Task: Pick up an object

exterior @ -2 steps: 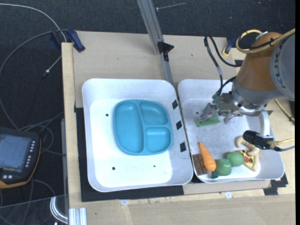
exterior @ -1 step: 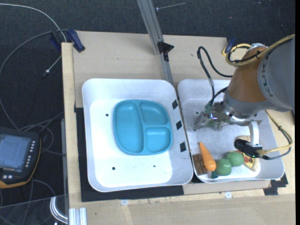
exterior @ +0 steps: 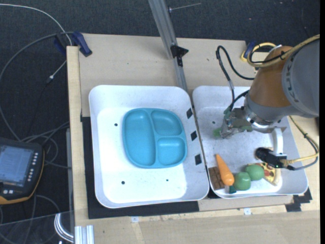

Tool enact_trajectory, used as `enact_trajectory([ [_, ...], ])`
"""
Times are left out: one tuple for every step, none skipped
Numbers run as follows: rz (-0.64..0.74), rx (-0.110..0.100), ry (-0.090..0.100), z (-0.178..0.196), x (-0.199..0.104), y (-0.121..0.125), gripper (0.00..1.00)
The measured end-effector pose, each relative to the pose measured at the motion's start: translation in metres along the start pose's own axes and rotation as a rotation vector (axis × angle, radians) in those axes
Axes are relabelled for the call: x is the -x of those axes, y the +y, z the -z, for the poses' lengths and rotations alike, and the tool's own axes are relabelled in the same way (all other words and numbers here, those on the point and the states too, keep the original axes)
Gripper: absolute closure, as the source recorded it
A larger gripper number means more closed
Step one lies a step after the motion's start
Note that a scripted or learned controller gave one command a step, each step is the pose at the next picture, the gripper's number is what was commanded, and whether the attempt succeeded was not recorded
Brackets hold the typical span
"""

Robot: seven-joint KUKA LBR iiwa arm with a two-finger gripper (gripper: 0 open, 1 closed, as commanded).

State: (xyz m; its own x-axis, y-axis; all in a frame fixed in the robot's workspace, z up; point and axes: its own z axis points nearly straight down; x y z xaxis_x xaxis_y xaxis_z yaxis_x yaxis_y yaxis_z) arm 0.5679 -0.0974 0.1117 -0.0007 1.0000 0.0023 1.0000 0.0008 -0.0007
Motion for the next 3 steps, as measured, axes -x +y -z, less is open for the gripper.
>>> enact_trajectory([
  [0.000, 0.007, -0.003, 0.064, 0.002, 0.000, 1.00],
  [0.001, 0.008, -0.003, 0.118, 0.002, 0.002, 1.00],
  [0.001, 0.009, -0.004, 0.173, 0.002, 0.003, 1.00],
])
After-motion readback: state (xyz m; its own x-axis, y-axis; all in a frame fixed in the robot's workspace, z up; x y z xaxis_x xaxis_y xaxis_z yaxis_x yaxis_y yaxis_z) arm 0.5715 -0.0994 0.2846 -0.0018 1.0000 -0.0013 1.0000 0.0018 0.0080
